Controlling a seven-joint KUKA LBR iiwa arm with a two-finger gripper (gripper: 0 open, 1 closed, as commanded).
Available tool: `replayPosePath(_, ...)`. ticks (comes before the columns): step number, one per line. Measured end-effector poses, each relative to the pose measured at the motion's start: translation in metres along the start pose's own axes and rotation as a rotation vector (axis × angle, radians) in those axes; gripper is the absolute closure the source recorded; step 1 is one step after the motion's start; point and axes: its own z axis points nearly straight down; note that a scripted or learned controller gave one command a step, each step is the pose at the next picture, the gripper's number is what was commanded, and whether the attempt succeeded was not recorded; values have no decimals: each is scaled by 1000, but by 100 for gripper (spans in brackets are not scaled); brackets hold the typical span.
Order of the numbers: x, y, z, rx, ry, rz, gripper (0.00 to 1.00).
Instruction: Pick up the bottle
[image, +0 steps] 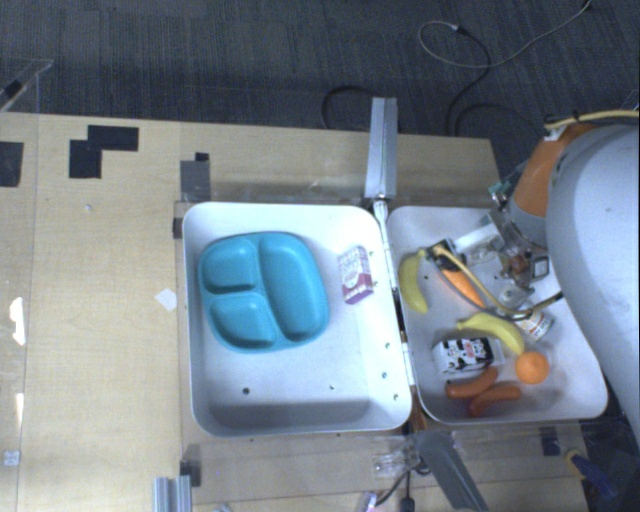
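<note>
At the near edge of the right bin (590, 405) lie two sausages (482, 391) and an orange (533, 368). A small black-and-white pack (466, 352) sits just beside them. A banana (494, 330) curves across the bin a little farther in.

Beyond that, the gripper (515, 270) hangs low over the right side of this bin, below the arm's orange band (530, 185). Its metal parts blur together against the clutter, so I cannot tell how far the jaws stand open or whether anything sits between them.

The bottle (472, 242) looks to be the pale, clear thing lying on its side toward the far wall of the same bin. It is just left of the gripper and slightly farther back. Its long axis runs roughly left to right, and what seems a dark cap points left toward a carrot (463, 285) and a second banana (412, 283).

My judgement is that the move needs a short shift left and away, with the jaws set across that axis so they close on the bottle's narrow width.

The left bin (300, 410), well apart, holds a blue divided plate (262, 290) and a small carton (355, 274).
</note>
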Motion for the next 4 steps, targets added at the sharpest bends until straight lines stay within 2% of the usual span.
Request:
replayPosePath(1, 29, 23, 1, 1, -2, 79, 0)
replayPosePath(2, 17, 69, 2, 0, -7, 86, 0)
replayPosePath(3, 17, 72, 1, 5, -8, 81, 0)
replayPosePath(4, 20, 71, -9, -1, -2, 71, 100)
